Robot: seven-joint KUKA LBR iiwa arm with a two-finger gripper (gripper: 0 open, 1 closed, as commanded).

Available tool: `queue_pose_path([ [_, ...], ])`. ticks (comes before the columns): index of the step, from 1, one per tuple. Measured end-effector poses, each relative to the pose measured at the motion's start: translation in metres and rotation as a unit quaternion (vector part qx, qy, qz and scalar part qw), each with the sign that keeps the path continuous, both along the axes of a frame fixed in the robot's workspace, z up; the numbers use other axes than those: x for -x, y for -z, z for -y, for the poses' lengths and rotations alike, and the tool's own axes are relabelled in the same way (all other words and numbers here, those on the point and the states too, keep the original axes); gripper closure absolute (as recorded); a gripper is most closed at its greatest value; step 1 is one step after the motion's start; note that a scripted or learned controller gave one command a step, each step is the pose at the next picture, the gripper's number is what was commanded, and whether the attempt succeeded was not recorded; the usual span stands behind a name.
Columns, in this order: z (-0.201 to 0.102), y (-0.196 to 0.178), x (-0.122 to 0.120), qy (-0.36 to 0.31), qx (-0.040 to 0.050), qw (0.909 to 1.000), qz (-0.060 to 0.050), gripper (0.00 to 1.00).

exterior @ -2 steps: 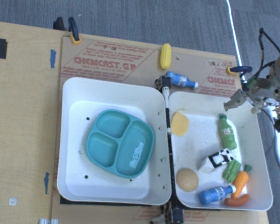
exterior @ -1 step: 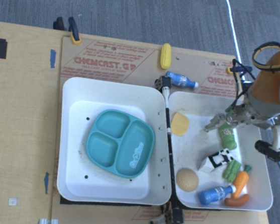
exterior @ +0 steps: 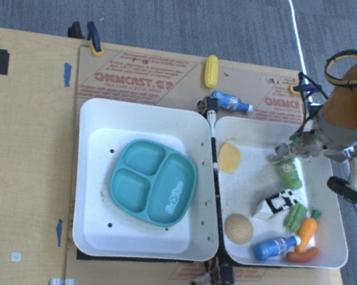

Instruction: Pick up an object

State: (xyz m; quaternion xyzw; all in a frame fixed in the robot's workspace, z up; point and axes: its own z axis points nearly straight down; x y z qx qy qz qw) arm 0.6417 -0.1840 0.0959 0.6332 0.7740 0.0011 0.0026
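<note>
My gripper (exterior: 287, 153) hangs low over the far part of the right bin (exterior: 340, 245), reaching in from the right. Directly at its tip lies a green, pale-patterned object (exterior: 290, 175); whether it touches the gripper I cannot tell. Lower in the same bin lie a black-and-white block (exterior: 280, 201), a green vegetable (exterior: 295, 215), an orange carrot (exterior: 308, 230), a red sausage (exterior: 302, 254), a blue bottle (exterior: 274, 248), a tan ball (exterior: 239, 228) and a yellow wedge (exterior: 229, 158).
The left bin (exterior: 97, 122) holds a teal divided plate (exterior: 153, 181). Behind the bins, on the cardboard, lie a yellow corn cob (exterior: 211, 70) and a second blue bottle (exterior: 230, 102). The grey and orange arm (exterior: 351, 102) stands over the right bin's far right corner.
</note>
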Motion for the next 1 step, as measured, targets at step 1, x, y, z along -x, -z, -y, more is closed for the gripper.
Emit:
queue_pose_path([
  [1,-0.0428,-0.0952,-0.0141,0.121,-0.0007,0.9927,-0.001,1.0],
])
